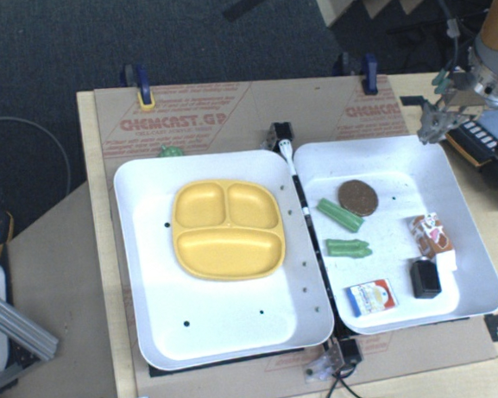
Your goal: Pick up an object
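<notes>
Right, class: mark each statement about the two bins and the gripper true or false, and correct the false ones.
1. The yellow divided plate lies in the left bin. True.
2. The brown round disc sits on the yellow plate. False: it lies in the right bin.
3. Two green pieces lie in the right bin. True.
4. The gripper is down among the objects. False: it is at the right bin's far right corner.
5. The black block lies in the left bin. False: right bin.
</notes>
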Motion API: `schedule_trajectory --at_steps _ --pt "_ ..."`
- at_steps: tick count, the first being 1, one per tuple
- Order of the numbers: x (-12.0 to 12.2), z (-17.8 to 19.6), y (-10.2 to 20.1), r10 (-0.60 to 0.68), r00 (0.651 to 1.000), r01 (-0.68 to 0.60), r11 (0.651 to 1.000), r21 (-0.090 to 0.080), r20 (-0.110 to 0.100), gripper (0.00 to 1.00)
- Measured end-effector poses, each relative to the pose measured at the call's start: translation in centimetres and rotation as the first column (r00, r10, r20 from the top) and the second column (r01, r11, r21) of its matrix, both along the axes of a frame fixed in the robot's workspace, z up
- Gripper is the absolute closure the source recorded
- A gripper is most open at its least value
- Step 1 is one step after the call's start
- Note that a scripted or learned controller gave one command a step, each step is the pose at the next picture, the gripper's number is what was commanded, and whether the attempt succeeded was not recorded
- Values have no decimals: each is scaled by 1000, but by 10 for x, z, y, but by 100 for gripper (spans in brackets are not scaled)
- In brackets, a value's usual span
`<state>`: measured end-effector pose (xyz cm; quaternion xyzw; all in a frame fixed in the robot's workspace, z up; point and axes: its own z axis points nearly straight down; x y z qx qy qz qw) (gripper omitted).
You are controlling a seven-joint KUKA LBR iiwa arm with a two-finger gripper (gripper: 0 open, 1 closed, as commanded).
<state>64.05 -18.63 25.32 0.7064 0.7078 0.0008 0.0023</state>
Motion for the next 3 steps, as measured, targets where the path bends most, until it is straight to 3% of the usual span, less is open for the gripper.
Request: schedule_trajectory --at_steps 1,2,3 --pt "-24 62 72 4 1000 -4 1000 2 2 100" --pt "-72 17 121 1 1000 -1 1000 5 -11 100" --pt "-69 19 118 -2 1000 2 1000 2 -5 0"
